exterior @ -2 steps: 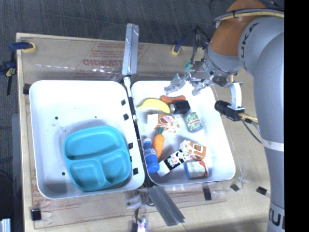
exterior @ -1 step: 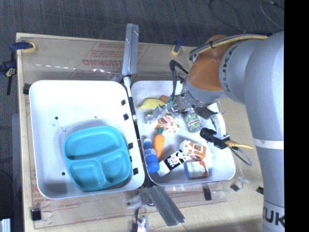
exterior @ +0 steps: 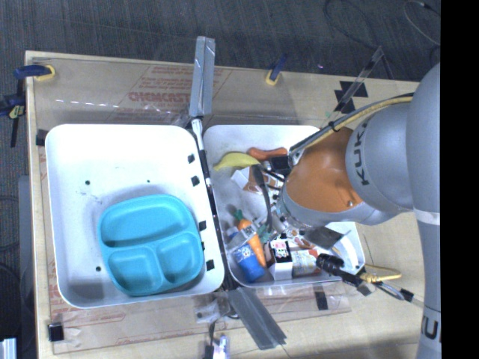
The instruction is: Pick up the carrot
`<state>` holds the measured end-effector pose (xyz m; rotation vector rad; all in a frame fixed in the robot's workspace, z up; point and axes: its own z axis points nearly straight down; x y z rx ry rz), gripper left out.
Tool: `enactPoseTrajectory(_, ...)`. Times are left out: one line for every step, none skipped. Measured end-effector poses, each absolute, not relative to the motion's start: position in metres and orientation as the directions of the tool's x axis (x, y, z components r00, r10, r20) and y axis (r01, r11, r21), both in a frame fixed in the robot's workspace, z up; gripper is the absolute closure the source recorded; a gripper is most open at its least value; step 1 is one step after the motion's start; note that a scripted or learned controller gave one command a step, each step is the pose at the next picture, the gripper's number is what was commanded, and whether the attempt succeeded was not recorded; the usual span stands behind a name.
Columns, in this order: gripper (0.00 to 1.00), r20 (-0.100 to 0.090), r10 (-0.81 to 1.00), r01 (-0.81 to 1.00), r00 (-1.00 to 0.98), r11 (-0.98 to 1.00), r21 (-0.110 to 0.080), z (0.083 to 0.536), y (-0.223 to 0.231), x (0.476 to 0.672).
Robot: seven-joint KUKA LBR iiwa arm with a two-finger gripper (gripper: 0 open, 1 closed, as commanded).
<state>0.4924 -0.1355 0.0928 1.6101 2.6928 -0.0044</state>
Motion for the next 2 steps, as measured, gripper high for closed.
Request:
enactPoseTrajectory(0.0,0.001,0.833,0.833,-0.553,0.553,-0.001,0.13,-0.156,0.502)
enactPoseTrajectory(0.0,-0.016,0.897,0.897,-0.441,0.441,0.012,0.097,-0.132,0.481)
